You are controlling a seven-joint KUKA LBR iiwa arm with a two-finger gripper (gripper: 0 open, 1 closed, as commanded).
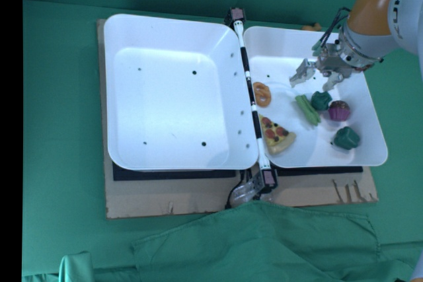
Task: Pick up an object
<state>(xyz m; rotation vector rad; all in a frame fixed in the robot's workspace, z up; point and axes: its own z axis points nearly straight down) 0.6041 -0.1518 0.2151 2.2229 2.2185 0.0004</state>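
The right bin (370,155) holds a brown pretzel (262,94), a pizza slice (276,133), a green bean-like piece (307,109), a dark green lump (321,100), a purple round item (339,110) and a green pepper-like piece (346,137). My gripper (316,78) hangs over the upper middle of this bin, open, with nothing between its fingers. It is just above and slightly left of the dark green lump.
The left bin (119,30) sits beside it, joined by a white divider bar (248,86) with dark clamps at both ends. Cardboard lies under both bins. Green cloth folds bunch at the front edge (264,241).
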